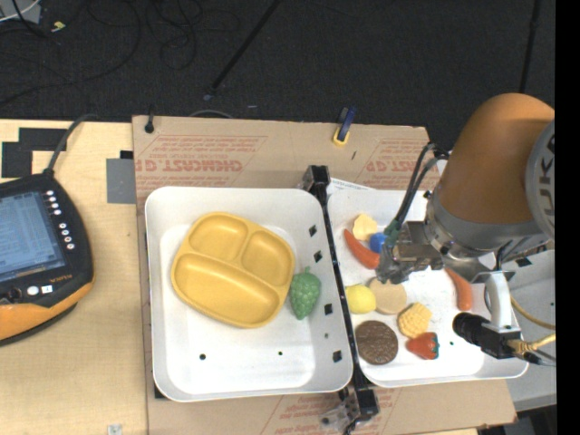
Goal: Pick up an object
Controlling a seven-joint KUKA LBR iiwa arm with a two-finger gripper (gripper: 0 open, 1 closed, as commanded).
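Note:
The right bin point(471, 362) holds several toy foods: a red-orange carrot or pepper point(361, 249), a pale yellow piece point(364, 227), a small blue piece point(379, 241), a yellow lemon point(361, 298), a tan cookie point(391, 297), a brown burger patty point(375, 342), a corn piece point(415, 317), a red strawberry point(423, 345) and a red sausage point(463, 290). My gripper point(395, 265) hangs low over the right bin's middle, just above the tan cookie and beside the carrot.
The left bin point(181, 361) holds a yellow divided plate point(231, 268) and a green toy vegetable point(304, 293) by its right wall. A black divider point(328, 270) runs between the bins. A teach pendant point(36, 252) lies at the far left. The bulky orange-banded arm point(494, 170) overhangs the right bin.

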